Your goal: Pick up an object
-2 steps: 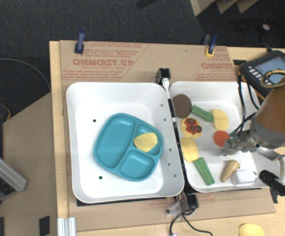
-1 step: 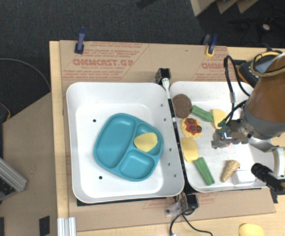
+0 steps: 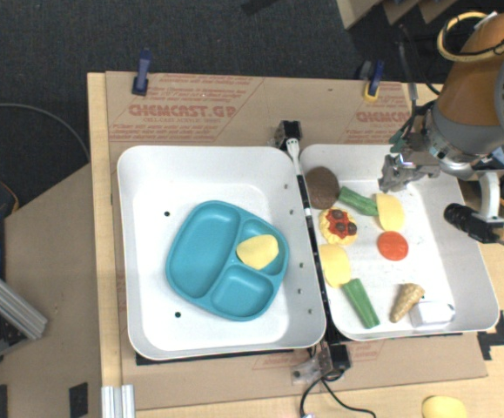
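Observation:
My gripper hangs over the far part of the right bin, just above a yellow block and beside a green pod. Nothing shows between its fingers. Around it in that bin lie a brown round piece, a small pizza toy, a red tomato, a yellow piece, a green stick, a tan cone and a white block. In the left bin a teal divided plate carries a yellow lemon-like piece.
The arm's orange band and grey wrist come in from the upper right. A black part juts over the right bin's right rim. The bins rest on a cardboard sheet held by blue clamps. A yellow object lies off the bench at bottom right.

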Robot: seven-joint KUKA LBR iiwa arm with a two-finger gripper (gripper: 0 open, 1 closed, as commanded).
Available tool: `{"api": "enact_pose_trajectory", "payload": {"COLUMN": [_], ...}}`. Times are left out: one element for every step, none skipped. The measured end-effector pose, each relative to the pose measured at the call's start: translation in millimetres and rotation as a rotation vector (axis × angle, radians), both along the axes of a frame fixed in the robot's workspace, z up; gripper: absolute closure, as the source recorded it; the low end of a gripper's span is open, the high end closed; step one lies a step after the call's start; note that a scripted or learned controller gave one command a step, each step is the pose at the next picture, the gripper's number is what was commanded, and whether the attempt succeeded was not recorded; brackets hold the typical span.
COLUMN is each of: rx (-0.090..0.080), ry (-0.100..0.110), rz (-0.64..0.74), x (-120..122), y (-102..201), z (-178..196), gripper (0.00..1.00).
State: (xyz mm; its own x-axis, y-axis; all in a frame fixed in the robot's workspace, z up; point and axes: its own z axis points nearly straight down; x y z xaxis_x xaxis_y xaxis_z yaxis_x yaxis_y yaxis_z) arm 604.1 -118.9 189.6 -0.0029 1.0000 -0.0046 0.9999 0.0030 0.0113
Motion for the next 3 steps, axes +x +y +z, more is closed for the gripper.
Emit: {"api": "enact_pose_trajectory", "payload": {"rx": [0.009,0.010,0.009], "ry": [0.012,0.014,-0.002], "rz": [0.005,0.007,0.001], "x": [-40,-90,-124], "y": [79,166,180], "z": [31,57,169], "gripper": [1.00,1.00,1.00]}}
